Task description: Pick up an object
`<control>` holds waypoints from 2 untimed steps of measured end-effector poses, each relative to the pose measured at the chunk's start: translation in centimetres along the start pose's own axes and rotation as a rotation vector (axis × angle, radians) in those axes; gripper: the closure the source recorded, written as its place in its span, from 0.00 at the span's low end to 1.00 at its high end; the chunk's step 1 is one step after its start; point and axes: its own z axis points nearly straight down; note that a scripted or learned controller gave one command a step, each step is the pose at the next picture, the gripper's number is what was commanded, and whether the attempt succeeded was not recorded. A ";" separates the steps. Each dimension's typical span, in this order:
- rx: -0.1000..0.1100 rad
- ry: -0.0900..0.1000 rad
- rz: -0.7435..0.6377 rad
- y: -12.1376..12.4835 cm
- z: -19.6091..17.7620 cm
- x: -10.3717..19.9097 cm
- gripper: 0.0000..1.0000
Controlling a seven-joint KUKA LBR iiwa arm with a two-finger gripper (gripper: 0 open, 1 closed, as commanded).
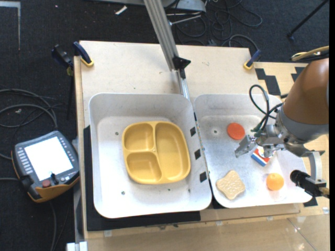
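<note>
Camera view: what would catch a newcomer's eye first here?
Likely the yellow divided tray, alone in the left bin. Next, the arm's pincer low over the right bin, above a red, white and blue item, with an orange disc, an orange ball and a cracker around it.

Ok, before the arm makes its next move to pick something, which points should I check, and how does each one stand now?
1. Tool over the right bin: ok.
2. Target under tool: a red, white and blue item lies just beneath; ok.
3. Item between the fingers: cannot tell.
4. Neighbours apart from the target: red disc, orange ball and toast piece each lie separate; ok.
5. Yellow divided tray in the left bin, away from the arm: ok.
</note>
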 end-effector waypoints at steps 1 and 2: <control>0.000 0.000 0.001 0.0 0.0 0.0 0.00; 0.006 0.001 0.001 -0.1 6.4 0.2 0.00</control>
